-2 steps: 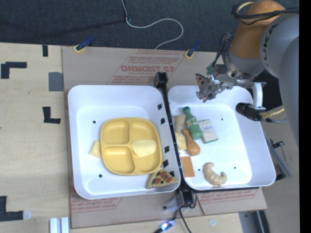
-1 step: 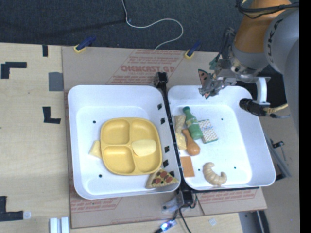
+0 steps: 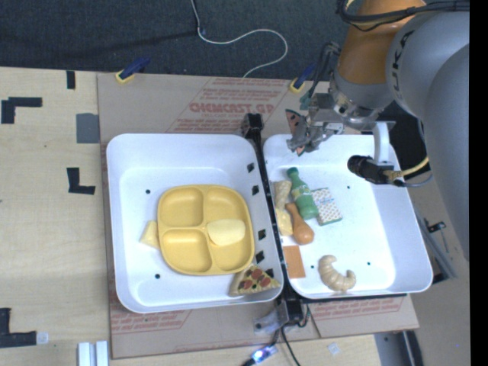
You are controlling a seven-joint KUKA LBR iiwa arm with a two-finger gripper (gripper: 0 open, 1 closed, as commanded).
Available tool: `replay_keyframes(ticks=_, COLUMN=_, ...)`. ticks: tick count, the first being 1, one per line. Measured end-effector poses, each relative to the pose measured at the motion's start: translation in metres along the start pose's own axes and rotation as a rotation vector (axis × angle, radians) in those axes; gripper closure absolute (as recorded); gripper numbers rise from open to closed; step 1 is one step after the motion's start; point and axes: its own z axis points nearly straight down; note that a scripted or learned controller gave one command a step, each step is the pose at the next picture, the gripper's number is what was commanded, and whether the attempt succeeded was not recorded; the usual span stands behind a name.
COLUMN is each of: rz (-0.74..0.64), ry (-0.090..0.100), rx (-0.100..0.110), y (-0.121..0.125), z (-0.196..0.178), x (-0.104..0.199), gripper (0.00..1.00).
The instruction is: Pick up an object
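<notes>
My gripper hangs over the far left corner of the right bin, just above its rim. Below it in that bin lie a green bottle, an orange carrot-like piece, a pale yellow piece, a small patterned packet, an orange square slice and a tan croissant-like piece. The gripper is apart from all of them, a short way beyond the bottle's cap. Nothing shows between its fingers.
The left bin holds a yellow divided plate with a pale slice in one compartment, a yellow wedge at its left and a pizza slice at the near right corner. A black clamp sits between the bins.
</notes>
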Motion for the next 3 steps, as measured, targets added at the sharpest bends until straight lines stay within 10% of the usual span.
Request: replay_keyframes(ticks=3, rz=0.003, ry=-0.002, rx=0.002, y=-0.044, z=0.012, x=0.117, gripper=1.00)
